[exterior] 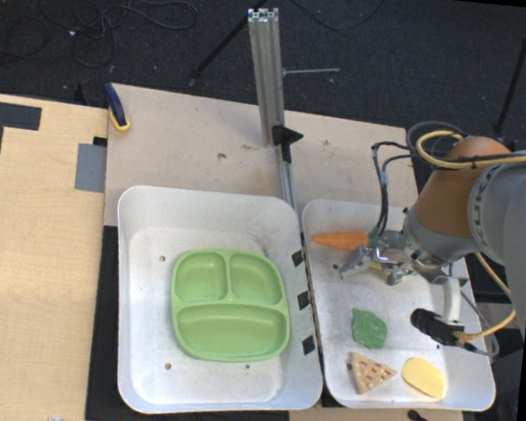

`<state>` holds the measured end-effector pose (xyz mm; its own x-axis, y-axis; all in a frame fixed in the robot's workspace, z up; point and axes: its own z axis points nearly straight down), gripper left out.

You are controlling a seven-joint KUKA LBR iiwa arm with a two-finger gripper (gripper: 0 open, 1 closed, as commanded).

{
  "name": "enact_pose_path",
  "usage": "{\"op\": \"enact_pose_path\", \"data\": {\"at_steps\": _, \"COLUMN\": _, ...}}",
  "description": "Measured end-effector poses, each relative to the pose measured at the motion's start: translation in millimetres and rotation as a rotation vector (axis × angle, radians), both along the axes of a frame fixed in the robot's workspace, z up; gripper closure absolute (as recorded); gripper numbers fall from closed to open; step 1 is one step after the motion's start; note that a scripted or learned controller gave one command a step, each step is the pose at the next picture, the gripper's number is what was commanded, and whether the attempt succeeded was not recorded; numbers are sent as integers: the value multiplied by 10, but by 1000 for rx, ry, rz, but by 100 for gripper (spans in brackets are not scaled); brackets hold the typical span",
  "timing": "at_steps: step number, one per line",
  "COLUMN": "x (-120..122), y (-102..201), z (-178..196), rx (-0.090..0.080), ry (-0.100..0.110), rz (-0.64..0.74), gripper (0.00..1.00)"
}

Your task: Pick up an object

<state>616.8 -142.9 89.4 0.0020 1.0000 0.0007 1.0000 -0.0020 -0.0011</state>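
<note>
The gripper (349, 265) hangs low in the right bin (473, 394), fingers parted with nothing between them, just below the carrot (340, 240). Farther from the carrot, toward the bin's near rim, lie a green leaf piece (369, 328), a pizza slice (370, 373) and a yellow wedge (424, 376). A green divided plate (230, 305) sits in the left bin (136, 332).

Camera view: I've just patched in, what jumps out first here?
The bright green divided plate dominates the left bin. In the right bin the grey arm's tool hangs low at the far end, right beside an orange carrot. Nearer the camera lie a green leafy piece, a pizza slice and a yellow piece.
</note>
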Motion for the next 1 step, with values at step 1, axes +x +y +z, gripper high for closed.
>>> {"op": "enact_pose_path", "data": {"at_steps": 1, "x": 8, "y": -5, "z": 132, "rx": 1, "ry": -2, "rz": -2, "gripper": 100}}
